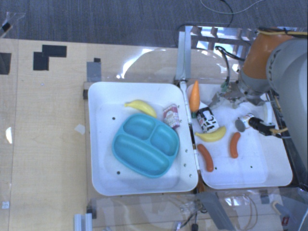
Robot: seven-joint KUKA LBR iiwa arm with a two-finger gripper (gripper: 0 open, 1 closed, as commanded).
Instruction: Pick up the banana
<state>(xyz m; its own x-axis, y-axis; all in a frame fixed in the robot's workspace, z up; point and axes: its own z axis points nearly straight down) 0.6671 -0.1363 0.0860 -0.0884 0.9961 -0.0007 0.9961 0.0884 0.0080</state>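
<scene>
Yellow curved banana (211, 134) is lying crosswise below-left of your pincer (230, 96); you're not seeing its opening clearly.

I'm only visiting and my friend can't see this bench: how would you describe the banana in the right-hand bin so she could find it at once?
Start at the right white bin, the one the grey arm reaches into. Near its left wall, just below a small black-and-white carton, lies the banana, curved upward like a smile. It is the yellow piece there: the carrot above is orange, and the two sausages nearby are red.
</scene>
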